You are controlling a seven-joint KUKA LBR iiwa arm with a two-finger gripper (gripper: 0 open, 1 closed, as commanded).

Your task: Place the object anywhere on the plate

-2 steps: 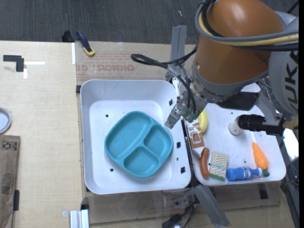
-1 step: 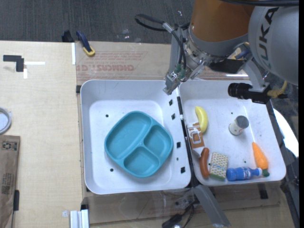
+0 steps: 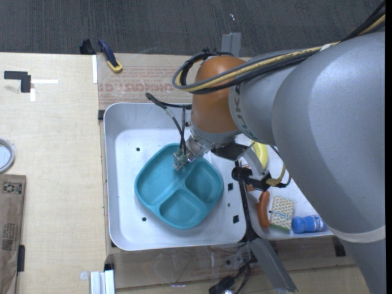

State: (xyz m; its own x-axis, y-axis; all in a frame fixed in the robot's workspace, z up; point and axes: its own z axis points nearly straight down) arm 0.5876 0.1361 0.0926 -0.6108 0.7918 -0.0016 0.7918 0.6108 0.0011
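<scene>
1. A grey KUKA arm with an orange band reaches in from 3 o'clock, its gripper point(image 3: 181, 158) poised over the upper rim of a teal divided plate point(image 3: 179, 193).
2. The plate has three compartments and lies in the left white bin point(image 3: 122, 182), slightly toward 5 o'clock of the bin's middle.
3. The gripper's tip is small and partly blurred; whether it is parted or closed, and whether it carries anything, cannot be told.
4. In the right bin point(image 3: 288, 234), at 3 o'clock from the plate, lie a yellow banana-like piece point(image 3: 262, 155), an orange-red sausage-like piece point(image 3: 263, 208), a dotted sponge-like block point(image 3: 282, 213) and a blue bottle point(image 3: 306, 224).
5. The sponge-like block sits between the sausage-like piece and the bottle, near both.
</scene>
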